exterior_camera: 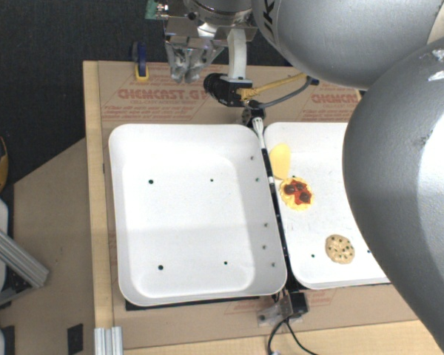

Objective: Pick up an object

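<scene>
Gripper [186,71]: hung above the bench behind the left bin [196,213]; grasp state could not be told. Right bin [318,268] held cookie [340,248], pizza slice [297,192], yellow wedge [280,160].

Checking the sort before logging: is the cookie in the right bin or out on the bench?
In: the cookie lies on the right bin's white floor.

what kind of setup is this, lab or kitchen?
Most likely a robotics lab bench, not a kitchen: a big grey arm with its gripper hangs over two shallow white bins set on a board, cables run between them, and the cookie looks like a toy.
</scene>
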{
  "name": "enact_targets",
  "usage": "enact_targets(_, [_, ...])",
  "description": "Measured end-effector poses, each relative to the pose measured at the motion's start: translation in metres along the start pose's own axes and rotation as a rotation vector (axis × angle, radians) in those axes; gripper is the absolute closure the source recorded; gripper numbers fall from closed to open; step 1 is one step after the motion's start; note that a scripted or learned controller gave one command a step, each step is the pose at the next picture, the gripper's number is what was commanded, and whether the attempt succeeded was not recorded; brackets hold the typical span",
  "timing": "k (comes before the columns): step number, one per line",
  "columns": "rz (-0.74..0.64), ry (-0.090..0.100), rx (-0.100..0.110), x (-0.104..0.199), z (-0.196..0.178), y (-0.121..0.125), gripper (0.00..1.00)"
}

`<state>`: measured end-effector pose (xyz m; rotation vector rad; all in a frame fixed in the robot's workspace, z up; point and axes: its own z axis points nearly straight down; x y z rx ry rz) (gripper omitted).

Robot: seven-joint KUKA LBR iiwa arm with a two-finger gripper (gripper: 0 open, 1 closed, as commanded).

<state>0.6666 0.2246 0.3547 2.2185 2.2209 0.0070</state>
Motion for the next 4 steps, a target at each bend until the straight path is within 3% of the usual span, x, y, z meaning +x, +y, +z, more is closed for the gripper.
enact_targets(1, [-0.001, 0.000, -0.001, 0.000, -0.026, 0.000, 1.00])
enact_targets(2, [0.002, -0.004, 0.015, 0.000, 0.091, -0.002, 1.00])
enact_targets(3, [-0.001, 0.004, -0.012, -0.001, -0.053, 0.001, 1.00])
enact_targets(4, [0.002, -0.005, 0.019, -0.001, 0.076, -0.015, 1.00])
